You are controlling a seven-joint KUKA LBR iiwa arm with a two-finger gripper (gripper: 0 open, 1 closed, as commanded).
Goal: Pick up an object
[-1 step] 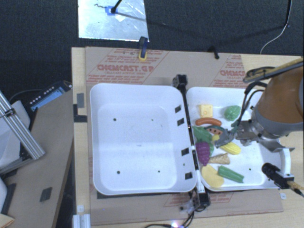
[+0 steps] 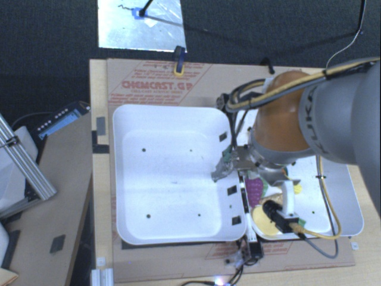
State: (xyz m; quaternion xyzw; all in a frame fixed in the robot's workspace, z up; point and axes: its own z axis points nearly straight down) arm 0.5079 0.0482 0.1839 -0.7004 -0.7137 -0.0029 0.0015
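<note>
Only readable stuff: red "CHEMCAST GP" print on the brown sheet (image 2: 156, 83) at 12 o'clock of the left bin (image 2: 172, 171), plus "KUKA" lettering on the arm (image 2: 333, 118).

Grey arm (image 2: 339, 115) with an orange band (image 2: 283, 121), trailing yellow and black cables (image 2: 324, 204).

A single fixed camera looks down on the tabletop (image 2: 149, 76) from above, at a slant rather than straight down. It stands far enough back to take in both bins: the left bin (image 2: 172, 174) sits whole near the middle of the view, while the right bin (image 2: 342, 210) lies toward the right edge, largely covered by the arm (image 2: 333, 118), which reaches in from the right and looms large because it is nearer the lens. Dark floor (image 2: 47, 34) shows beyond the far edge, and a strip of another surface (image 2: 59, 183) appears at the left.
</note>
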